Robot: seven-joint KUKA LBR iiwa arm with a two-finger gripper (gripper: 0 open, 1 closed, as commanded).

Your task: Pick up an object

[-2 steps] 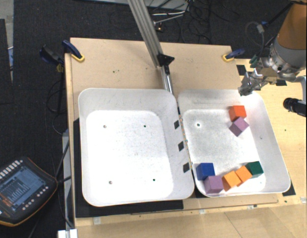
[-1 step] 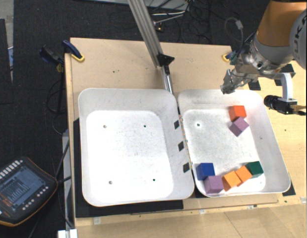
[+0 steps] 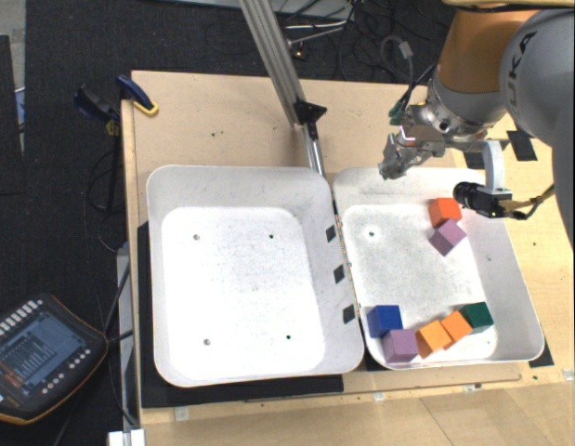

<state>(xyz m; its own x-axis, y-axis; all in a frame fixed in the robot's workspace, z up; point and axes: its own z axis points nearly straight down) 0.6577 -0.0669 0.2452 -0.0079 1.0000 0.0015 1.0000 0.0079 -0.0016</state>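
Observation:
My gripper (image 3: 395,167) hangs over the far rim of the right bin (image 3: 510,277), above its back left part, with nothing visible between its fingers. An orange block (image 3: 444,211) and a purple block (image 3: 448,238) lie touching in the back right of that bin, to the right of and nearer than the gripper. Along the bin's near edge sit a blue block (image 3: 384,320), a second purple block (image 3: 400,345), a second orange block (image 3: 435,334), another orange block (image 3: 454,325) and a green block (image 3: 476,317).
The left bin (image 3: 162,277) stands beside the right one. A slanted metal pole (image 3: 273,49) reaches down to the seam between the bins. A blue-and-yellow clamp (image 3: 134,96) grips the bench's far left corner. A teach pendant (image 3: 36,351) lies at the lower left.

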